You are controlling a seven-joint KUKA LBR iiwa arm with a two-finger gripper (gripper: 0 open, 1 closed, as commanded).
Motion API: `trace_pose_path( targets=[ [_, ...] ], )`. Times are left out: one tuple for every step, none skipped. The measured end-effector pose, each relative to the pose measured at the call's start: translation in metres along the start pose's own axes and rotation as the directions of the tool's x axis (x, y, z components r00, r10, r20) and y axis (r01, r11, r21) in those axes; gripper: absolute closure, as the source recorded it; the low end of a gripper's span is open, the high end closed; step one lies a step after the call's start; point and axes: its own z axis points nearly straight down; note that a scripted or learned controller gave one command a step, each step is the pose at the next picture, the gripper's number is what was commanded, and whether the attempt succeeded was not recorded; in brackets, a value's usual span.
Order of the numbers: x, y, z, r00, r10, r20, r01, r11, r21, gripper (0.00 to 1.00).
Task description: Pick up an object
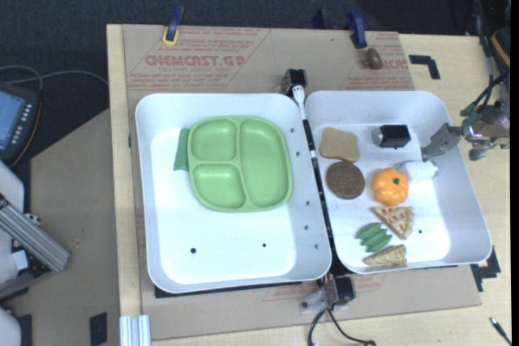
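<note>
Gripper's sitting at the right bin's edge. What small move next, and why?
Probably shift the gripper leftward and slightly nearer, toward the orange fruit: it hangs over the right bin rim, nothing between its fingers, and the fruit lies close by with space around it.

Green plate point(240, 163) — left bin point(162, 126) (toy food beside)

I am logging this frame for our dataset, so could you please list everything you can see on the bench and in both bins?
Divided plate: one, green, left bin.
Bread slice: one, tan, right bin, upper left.
Round patty: one, dark brown, below the bread.
Black block: one, right of the bread.
Orange fruit: one, middle of the right bin.
Pizza slice: one, below the fruit.
Pea pod: one, green.
Tan wedge: one, near edge.
Clamps: two, far bench edge.
Gripper: one, grey, right bin's right side.
</note>
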Motion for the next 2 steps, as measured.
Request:
trace_pose_path(
  targets=[
    [0.007, -0.002, 0.045, 1.000, 0.000, -0.002, 0.000, 1.000, 0.005, 0.00],
    [0.018, -0.004, 0.096, 1.000, 0.000, -0.003, 0.000, 1.000, 0.005, 0.00]
  ],
)
